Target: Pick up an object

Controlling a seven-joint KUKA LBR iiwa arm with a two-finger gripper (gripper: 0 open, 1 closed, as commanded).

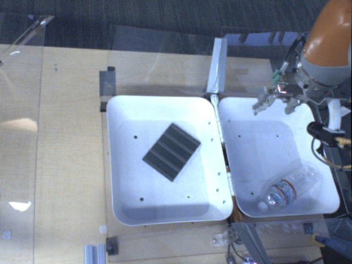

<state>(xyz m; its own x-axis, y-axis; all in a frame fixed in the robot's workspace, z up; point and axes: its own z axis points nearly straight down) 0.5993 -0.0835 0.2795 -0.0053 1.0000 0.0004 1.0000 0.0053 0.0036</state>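
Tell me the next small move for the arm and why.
Probably shift the end effector toward the view's bottom, along the right bin, to get above the clear plastic bottle. The end effector sits over that bin's far edge with nothing between its fingers, the bottle lies on its side near the near edge, and the dark ridged block is in the left bin.

Two white bins (pixel 118 111) sit side by side on a wooden bench (pixel 60 147). A metal divider post (pixel 216 65) stands behind their shared edge.
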